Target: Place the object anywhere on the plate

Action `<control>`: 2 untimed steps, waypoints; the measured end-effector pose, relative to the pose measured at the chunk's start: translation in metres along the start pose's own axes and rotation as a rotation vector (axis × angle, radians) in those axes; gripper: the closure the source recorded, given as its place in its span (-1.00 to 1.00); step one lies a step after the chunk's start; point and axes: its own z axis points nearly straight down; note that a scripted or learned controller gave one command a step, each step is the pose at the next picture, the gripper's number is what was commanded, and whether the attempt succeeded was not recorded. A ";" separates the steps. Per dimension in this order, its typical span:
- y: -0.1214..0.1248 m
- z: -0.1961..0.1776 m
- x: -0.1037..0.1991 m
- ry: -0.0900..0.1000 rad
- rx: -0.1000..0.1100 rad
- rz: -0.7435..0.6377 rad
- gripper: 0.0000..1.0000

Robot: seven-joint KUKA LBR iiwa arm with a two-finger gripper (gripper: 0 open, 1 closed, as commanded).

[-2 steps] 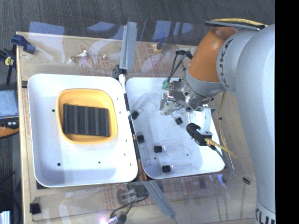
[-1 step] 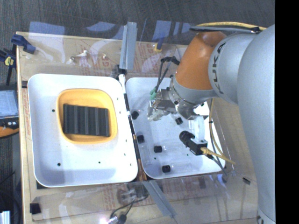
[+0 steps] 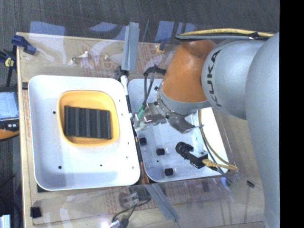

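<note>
Gripper (image 3: 142, 119) hung over right bin's (image 3: 216, 167) left edge, finger state indiscernible. Yellow plate (image 3: 88, 99) lay leftward, centred in left bin (image 3: 42, 165); object not identifiable.

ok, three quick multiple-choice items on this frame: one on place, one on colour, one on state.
1. Where is the square yellow plate?
A. left white bin
B. right white bin
C. bare bench

2. What colour is the ribbed rectangular block on it?
A. red
B. dark grey
C. green

3. Where is the arm's claw?
A. over the right bin's left edge
B. above the plate
C. off the bench

Answers: 1 A, it sits inside the left bin. 2 B, dark ridges show. 3 A, the wrist reaches down there.
</note>
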 end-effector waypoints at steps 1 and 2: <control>0.065 0.026 0.009 -0.002 -0.002 -0.236 1.00; 0.065 0.026 0.008 -0.002 -0.002 -0.235 -1.00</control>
